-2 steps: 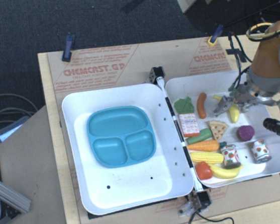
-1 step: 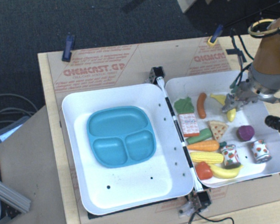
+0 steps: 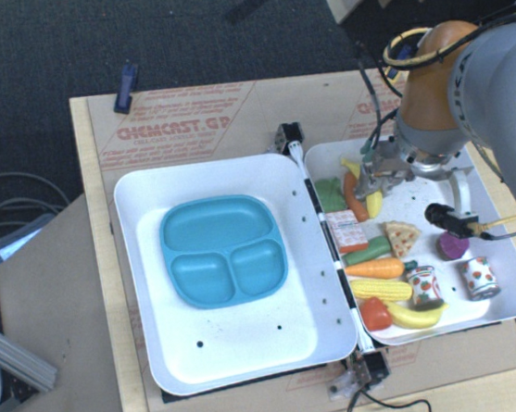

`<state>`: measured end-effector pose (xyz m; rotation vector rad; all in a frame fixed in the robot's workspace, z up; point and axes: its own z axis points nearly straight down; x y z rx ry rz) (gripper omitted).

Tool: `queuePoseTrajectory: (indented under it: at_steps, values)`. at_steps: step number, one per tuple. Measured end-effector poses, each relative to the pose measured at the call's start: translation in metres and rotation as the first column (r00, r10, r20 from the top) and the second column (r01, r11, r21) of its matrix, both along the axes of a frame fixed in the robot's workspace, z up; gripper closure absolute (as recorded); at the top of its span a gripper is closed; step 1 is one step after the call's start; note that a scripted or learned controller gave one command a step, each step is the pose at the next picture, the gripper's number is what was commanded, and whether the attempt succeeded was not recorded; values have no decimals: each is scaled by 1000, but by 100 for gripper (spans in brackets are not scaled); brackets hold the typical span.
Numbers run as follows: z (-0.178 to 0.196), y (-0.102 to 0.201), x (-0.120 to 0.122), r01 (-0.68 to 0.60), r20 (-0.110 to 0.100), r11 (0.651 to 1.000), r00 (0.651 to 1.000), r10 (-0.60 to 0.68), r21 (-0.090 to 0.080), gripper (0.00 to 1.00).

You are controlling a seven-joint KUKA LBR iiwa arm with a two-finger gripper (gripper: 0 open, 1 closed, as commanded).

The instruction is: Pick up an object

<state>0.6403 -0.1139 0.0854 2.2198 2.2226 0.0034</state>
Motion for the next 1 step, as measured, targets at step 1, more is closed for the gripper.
queuePoseTrajectory:
  at_steps: [1]
  values:
    - [100, 76, -57, 0, -1, 1000, 1000, 0, 0, 100]
